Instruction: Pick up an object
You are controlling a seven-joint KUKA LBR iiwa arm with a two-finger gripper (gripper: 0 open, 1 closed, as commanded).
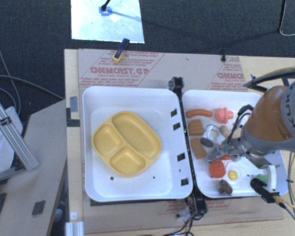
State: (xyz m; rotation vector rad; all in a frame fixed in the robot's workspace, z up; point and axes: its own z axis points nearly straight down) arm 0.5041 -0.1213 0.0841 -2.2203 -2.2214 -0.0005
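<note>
Here the arm [273, 119] bends down into the right bin [246, 191], tool [217, 153] grip state unclear.

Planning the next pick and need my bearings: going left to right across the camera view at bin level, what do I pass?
Yellow divided tray in the left bin → black clips between the bins → brown cracker in the right bin → silver can → red tomato → yellow ball → arm.
</note>
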